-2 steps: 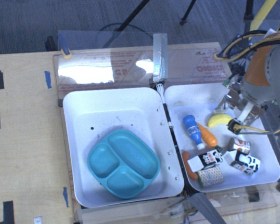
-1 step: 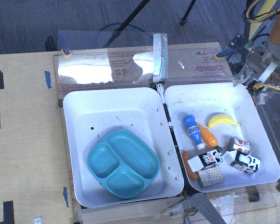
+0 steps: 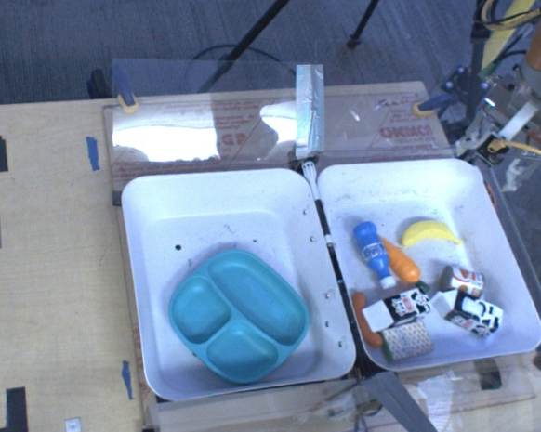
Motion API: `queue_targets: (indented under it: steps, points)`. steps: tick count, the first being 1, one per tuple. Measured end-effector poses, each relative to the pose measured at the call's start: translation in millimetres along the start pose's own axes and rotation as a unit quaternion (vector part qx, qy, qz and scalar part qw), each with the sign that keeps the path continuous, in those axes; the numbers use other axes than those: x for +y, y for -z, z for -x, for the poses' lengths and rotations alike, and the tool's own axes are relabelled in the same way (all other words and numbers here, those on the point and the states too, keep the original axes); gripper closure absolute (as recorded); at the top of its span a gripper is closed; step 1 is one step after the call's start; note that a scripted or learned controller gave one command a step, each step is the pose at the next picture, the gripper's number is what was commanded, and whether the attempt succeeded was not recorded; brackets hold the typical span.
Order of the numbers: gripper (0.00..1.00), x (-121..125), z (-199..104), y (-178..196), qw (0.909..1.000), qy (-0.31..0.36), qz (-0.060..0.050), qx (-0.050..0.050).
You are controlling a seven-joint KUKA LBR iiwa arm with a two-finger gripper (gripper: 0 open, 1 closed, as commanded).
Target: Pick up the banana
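The banana (image 3: pixel 429 233) is small and yellow. It lies in the upper middle of the right bin (image 3: pixel 496 239), curved side up, with bare floor around its far side. Part of the arm with its gripper (image 3: pixel 500 129) hangs at the view's upper right, above and beyond the right bin's far right corner, well away from the banana. Cables and brackets blur its tip.
Close below the banana lie a blue bottle (image 3: pixel 374 249) and an orange carrot (image 3: pixel 403 267). Farther toward the front are a red-and-white can (image 3: pixel 467 282), two cow-patterned toys (image 3: pixel 474 314), another orange piece (image 3: pixel 364 319) and a speckled block (image 3: pixel 408 341). The left bin (image 3: pixel 158 210) holds a teal divided plate (image 3: pixel 239 313).
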State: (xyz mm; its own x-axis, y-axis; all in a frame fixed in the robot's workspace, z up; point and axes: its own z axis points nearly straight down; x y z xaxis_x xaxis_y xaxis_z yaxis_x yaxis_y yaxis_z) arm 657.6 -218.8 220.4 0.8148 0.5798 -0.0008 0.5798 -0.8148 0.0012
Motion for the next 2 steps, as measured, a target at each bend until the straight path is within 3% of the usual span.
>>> queue_targets:
  steps: [1, 2]
  points:
    - [1.00, -1.0, -2.2, 10.8, 1.0000, 0.002, 0.001, 0.000]
    - [0.00, -1.6, -2.8, 10.4, 1.0000, 0.003, 0.000, 0.000]
